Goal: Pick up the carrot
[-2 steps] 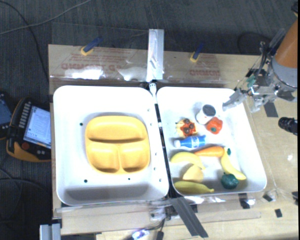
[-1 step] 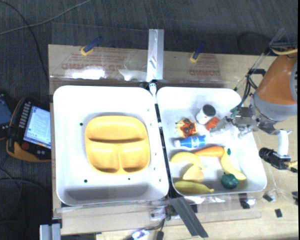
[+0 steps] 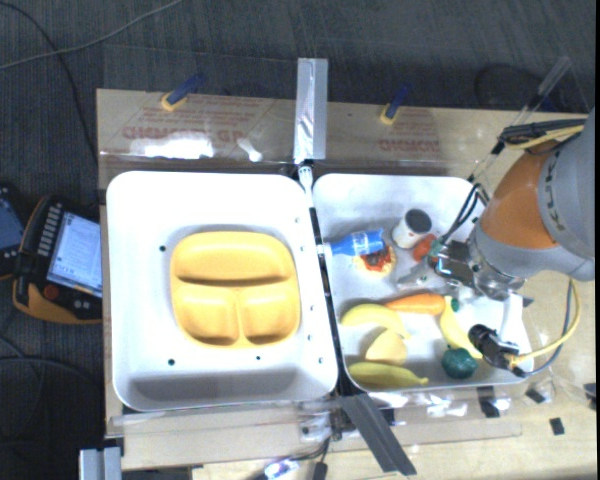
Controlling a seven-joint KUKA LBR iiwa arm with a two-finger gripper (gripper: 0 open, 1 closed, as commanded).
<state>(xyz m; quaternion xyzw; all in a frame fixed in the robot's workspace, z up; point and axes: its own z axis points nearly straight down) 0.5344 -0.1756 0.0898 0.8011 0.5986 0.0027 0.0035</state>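
The carrot [image 3: 418, 304] is orange and lies flat, pointing left to right, in the middle of the right bin [image 3: 380, 190]. My gripper [image 3: 444, 266] hangs low over that bin at the end of the grey arm, just above and to the right of the carrot's thick end. The view does not settle whether it touches the carrot. The arm's wrist and cables hide the bin's right side.
A banana [image 3: 368, 315] lies against the carrot's near side, with a pale yellow piece [image 3: 386, 346] and a second banana [image 3: 388, 374] below. A blue bottle [image 3: 363, 243], white cup [image 3: 413, 226] and green ball [image 3: 459, 363] share this bin. The left bin [image 3: 140, 228] holds a yellow divided plate [image 3: 238, 288].
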